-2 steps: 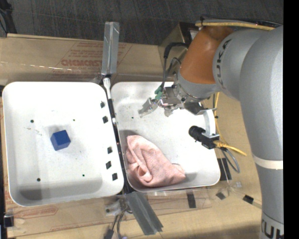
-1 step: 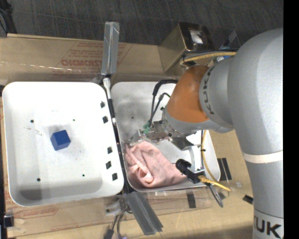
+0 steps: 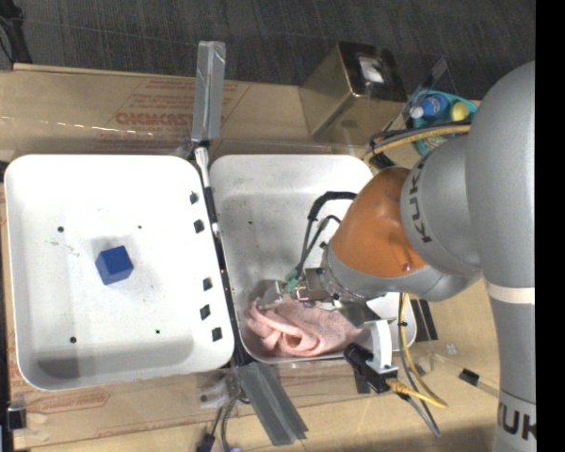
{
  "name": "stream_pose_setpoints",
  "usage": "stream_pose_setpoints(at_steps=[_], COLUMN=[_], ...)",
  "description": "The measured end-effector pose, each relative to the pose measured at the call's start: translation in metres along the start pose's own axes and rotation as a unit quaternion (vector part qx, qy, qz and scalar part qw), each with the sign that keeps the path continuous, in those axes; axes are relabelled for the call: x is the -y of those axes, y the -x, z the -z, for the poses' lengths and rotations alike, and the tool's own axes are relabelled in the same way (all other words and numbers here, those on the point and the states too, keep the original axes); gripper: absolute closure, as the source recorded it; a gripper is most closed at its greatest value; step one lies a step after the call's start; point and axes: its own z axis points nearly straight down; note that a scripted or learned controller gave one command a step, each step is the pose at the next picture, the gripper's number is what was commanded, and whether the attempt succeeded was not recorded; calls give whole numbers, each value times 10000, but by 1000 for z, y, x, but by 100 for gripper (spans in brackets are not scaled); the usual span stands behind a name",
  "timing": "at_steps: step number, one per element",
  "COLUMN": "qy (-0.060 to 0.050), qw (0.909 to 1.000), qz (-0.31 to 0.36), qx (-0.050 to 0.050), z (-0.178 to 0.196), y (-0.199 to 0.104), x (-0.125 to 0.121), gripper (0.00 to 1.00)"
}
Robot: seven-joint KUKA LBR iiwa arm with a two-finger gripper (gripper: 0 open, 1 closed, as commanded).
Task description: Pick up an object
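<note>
The arm (image 3: 494,186) is bulky, smooth grey, with a rounded orange band (image 3: 381,229) above the wrist, dark KUKA lettering on the grey shell, and black cables (image 3: 318,217) looping beside it.

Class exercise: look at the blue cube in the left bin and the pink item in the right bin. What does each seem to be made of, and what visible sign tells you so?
Blue cube: probably plastic or foam; crisp flat faces, even matte colour. Pink item: probably soft cloth or rubber; it lies in limp, rounded folds.
</note>
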Motion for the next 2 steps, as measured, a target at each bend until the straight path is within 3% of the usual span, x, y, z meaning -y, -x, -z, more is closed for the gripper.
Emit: stream_pose_setpoints(at_steps=[1, 2], qy=[9, -8], qw=[9990, 9958], qz=[456, 917], qx=[7, -1], z=[93, 21], y=[3, 50], x=[-15, 0], gripper=[0, 0])
